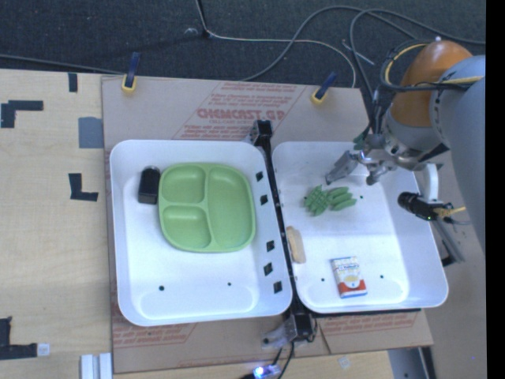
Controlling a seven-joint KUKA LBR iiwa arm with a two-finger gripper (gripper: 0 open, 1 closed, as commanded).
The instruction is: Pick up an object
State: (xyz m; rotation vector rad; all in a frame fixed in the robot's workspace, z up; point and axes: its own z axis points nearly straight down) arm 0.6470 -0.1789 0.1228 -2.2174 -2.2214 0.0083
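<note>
In the right bin (410,287) lie a green bunch of bean-like pods (329,199), a small red and white box (347,276) near the front, and a tan stick-shaped piece (295,244) along the left wall. My gripper (354,167) hangs over the back of this bin, just up and right of the green pods, fingers spread, with nothing between them. The left bin (130,283) holds a green divided plate (207,207) and a small black block (148,185) at the plate's left edge.
Both bins rest on a cardboard sheet (237,109) held by yellow and blue clamps (129,80). Cables run across the dark floor behind. A black divider strip (272,212) with clips separates the bins. The arm's grey body and orange band (430,77) fill the upper right.
</note>
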